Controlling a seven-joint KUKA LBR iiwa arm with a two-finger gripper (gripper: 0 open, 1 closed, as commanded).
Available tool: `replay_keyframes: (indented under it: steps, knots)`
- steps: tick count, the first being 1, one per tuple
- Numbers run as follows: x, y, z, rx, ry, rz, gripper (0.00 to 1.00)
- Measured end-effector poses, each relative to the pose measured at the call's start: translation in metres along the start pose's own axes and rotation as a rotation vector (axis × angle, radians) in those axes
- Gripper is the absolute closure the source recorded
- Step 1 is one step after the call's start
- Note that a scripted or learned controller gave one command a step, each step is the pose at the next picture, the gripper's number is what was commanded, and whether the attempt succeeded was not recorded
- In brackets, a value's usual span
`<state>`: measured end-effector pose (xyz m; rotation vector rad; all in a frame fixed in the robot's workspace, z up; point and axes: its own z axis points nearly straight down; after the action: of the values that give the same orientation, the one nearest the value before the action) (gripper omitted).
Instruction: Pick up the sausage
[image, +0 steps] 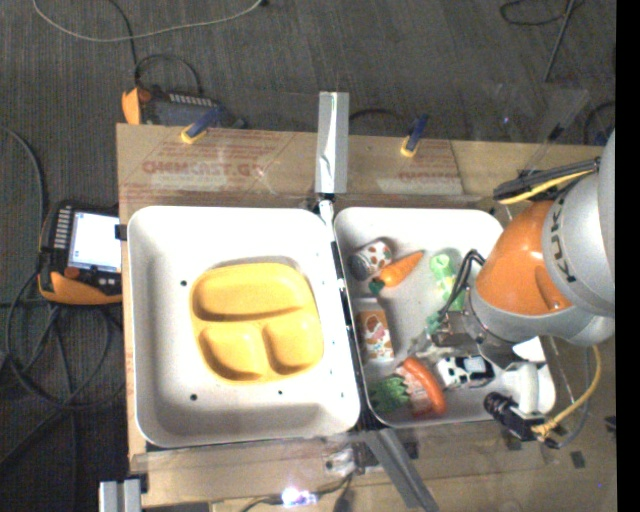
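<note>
A grey-and-orange robot arm (540, 275) reaches into the right bin (478, 222), among a toy carrot (402, 269), a small can (375, 335) and other toy food. A yellow divided tray (258, 319) sits in the left bin (150, 300).

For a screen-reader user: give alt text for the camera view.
A grey and orange robot arm reaches into the right bin, among a toy carrot and other small items. The left bin holds a yellow divided tray.

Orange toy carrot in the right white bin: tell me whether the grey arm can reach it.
Probably yes: the carrot lies uncovered near the bin's far wall, and the arm hovers over the same bin.
</note>
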<state>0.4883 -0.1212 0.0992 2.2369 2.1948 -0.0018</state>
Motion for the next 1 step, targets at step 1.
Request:
replay_keyframes:
  steps: [1]
  knots:
    - [0.0440,0.0004,-0.0810,0.008,0.010,-0.650,1.00]
